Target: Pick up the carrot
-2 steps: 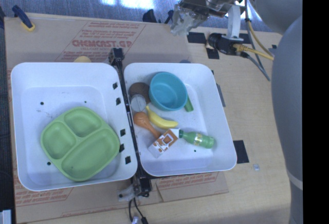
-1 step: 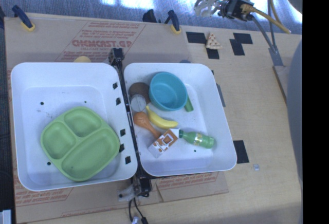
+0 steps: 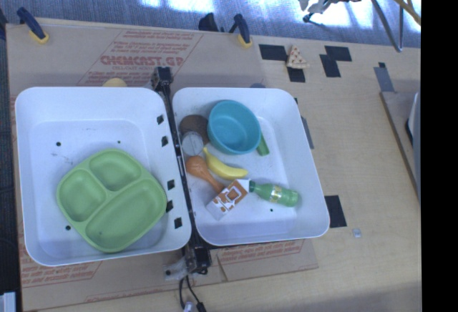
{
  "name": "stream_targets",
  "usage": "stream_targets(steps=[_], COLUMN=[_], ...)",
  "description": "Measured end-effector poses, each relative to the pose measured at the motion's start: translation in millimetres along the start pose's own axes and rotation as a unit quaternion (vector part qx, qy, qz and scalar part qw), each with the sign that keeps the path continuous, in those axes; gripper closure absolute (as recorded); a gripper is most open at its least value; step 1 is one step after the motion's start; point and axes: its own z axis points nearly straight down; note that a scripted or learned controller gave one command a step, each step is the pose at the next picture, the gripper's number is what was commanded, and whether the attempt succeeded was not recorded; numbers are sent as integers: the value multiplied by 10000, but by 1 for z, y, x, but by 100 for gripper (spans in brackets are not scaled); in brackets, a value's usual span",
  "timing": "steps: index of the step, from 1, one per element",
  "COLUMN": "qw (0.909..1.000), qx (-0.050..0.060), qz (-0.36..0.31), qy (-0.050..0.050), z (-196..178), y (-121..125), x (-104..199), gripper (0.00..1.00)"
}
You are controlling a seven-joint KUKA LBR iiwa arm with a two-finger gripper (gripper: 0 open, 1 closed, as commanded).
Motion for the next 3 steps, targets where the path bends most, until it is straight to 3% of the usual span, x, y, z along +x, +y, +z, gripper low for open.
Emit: stream_targets(steps=[1, 2, 3], qw=[9721, 9416, 9425], qx=[31, 0, -11], qz=[2347, 3366, 3341], qy=[5, 7, -30], z=[5, -14, -24], y=[7, 21, 21], x=[-15, -45, -45], gripper=[0, 0, 100])
